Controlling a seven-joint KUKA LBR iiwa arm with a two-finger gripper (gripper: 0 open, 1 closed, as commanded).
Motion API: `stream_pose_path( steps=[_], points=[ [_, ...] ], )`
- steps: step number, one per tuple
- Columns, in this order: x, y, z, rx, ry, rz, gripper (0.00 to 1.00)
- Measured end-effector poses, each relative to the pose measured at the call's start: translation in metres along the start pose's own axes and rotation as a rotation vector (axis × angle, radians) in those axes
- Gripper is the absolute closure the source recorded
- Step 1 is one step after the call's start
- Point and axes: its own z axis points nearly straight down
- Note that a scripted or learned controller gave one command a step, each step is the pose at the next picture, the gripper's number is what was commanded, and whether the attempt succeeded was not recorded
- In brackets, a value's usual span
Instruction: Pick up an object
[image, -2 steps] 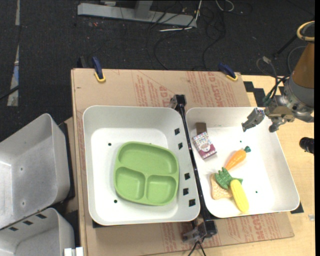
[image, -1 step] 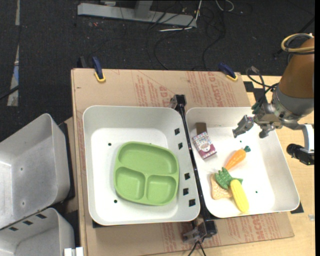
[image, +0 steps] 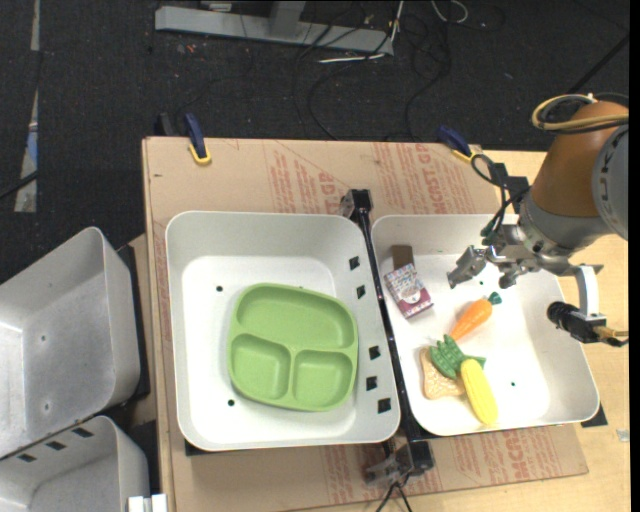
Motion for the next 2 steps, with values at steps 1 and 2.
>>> stream_pose_path(
  steps=[1,2],
  points=[
    [0.001,0.0,0.052,-0.002,-0.001,0.004,0.0],
    [0.001,0.001,0.04,-0.005,-0.001,0.004,1.0]
  ],
)
